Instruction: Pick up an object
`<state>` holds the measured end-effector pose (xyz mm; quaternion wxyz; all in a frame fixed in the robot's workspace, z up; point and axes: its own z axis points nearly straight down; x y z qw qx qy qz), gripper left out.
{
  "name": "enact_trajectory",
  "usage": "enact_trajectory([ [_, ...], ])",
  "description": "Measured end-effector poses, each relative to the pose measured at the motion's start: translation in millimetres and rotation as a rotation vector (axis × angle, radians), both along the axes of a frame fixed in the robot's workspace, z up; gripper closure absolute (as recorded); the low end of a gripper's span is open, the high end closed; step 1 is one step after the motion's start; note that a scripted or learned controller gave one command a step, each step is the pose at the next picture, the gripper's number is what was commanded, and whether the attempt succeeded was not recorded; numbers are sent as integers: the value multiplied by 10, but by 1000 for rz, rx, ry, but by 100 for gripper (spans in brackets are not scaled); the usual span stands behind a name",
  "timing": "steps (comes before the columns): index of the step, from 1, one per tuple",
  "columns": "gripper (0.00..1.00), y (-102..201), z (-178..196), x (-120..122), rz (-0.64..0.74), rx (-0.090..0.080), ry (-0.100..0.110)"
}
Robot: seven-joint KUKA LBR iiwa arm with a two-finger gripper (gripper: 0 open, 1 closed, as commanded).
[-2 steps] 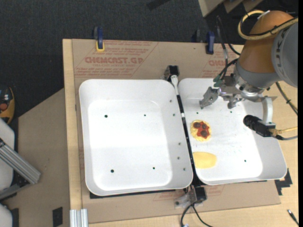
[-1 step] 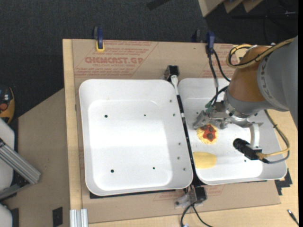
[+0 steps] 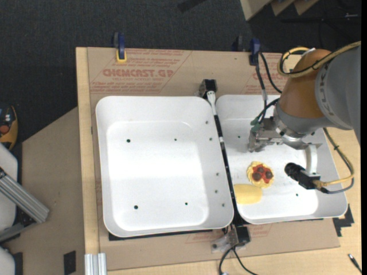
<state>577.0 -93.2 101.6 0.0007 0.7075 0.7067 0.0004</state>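
Jaws: we cannot tell from this slanted view whether they stand wide or narrow, and we see nothing held between them.
Gripper: the gripper (image 3: 256, 140) hangs over the middle of the right bin (image 3: 241, 110), nearer the wall it shares with the left bin (image 3: 155, 165).
Why there: we judge it is placed above bare floor, short of the objects, so a pick has not yet been made.
Nearest object: a small round yellow tart (image 3: 261, 174) with dark red blobs on top lies flat on the bin floor, just toward the near side from the gripper and apart from it.
Tart's axis: it looks close to round, so we find no clear long axis; its decorated face points up.
Second object: a pale yellow piece (image 3: 249, 195) lies near the bin's near wall, just beside the tart; we cannot tell if they touch.
Piece's axis: its longer side runs left to right in the view, roughly along the near wall.
Why it matters: we judge the tart allows a grasp from any side, while the piece would want closing across its short width.
Arm: the arm (image 3: 335, 90) reaches in from the right, orange band (image 3: 298, 90) above the wrist.
Bench: both bins rest side by side on a brown board (image 3: 143, 67).
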Motion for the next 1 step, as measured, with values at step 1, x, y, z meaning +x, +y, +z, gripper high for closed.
enact_trajectory([
  [1,100,717,898,844,11,1,-15],
])
